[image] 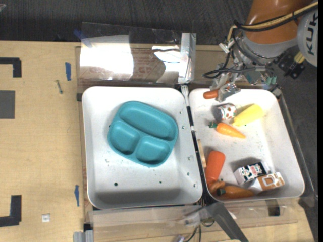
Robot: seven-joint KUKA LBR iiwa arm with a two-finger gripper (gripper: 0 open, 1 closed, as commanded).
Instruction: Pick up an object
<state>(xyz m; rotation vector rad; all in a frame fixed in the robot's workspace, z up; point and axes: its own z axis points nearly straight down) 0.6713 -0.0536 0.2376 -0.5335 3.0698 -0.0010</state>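
In the right bin [290, 150] I see open floor from the centre out toward 3 o'clock. The yellow piece [248, 113] and small carrot [229, 130] crowd 12 o'clock, just below my pincer [228, 88]. The orange cylinder [215, 165] blocks 8 o'clock along the wall, and the cartons [258, 175] fill 5 o'clock. In the left bin [96, 175] the teal tray [143, 132] takes the middle, leaving clear floor from 6 to 8 o'clock.

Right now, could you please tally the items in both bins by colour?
Teal: 1, divided tray
Orange: 4, carrot, cylinder, long piece, small piece
Yellow: 1, yellow item
White printed: 3, small cartons
Total: 9
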